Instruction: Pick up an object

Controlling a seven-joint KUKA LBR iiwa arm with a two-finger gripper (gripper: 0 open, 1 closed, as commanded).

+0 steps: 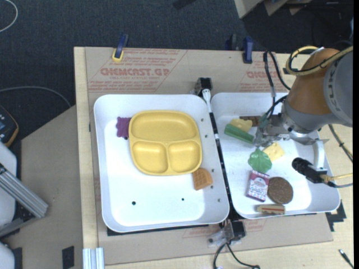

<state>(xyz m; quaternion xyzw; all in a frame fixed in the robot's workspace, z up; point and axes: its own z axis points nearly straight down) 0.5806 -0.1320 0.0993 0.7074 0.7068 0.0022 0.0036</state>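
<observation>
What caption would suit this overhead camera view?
Robot tool near green toy in right bin; yellow divided plate in left bin.

Left bin open on near side, right bin crowded.
Near half of left bin [106, 167] free; yellow plate [165, 142] blocks far half, purple piece [122, 126] touching its left, brown wafer [202, 179] at its near-right corner. Right bin [235, 200]: green lump [259, 161], pink packet [258, 185], brown disc [280, 190], brown stick [271, 209] close together, arm [314, 94] overhead.

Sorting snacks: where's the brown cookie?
In the camera view, the cookie lies low in the right bin, just right of the pink packet, above the tan stick.
</observation>
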